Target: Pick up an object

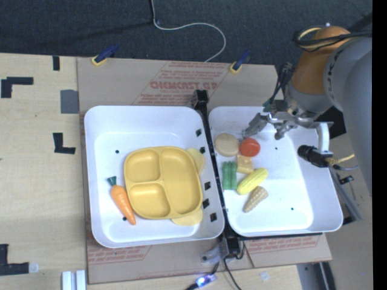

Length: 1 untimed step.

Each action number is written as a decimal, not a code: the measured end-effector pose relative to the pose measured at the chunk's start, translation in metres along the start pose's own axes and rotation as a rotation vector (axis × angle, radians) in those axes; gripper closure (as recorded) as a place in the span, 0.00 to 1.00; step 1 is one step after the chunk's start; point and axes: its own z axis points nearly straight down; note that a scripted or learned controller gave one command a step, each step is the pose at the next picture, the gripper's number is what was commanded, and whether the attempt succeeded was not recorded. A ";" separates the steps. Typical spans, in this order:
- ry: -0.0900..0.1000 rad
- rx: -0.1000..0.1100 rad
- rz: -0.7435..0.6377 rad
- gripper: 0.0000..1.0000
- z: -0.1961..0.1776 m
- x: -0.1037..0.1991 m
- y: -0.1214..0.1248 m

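Observation:
In the right bin (302, 216) lie several toy foods: a beige round bun (227, 144), a red tomato (250, 147), a small yellow block (244, 164), a green vegetable (230, 176), a yellow corn cob (252, 180) and a tan cone (255, 199). My gripper (268, 124) hovers over the bin's back part, just above and right of the tomato, with its fingers spread and nothing between them. The left bin (103, 132) holds a yellow divided plate (162, 182) and an orange carrot (123, 202).
The grey arm with its orange band (320, 59) reaches in from the upper right. A black fitting (311, 155) sits by the right bin's right wall. A white cable (187, 26) lies on the dark surface behind the cardboard.

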 end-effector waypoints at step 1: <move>-0.001 -0.003 0.001 0.00 0.053 0.001 0.000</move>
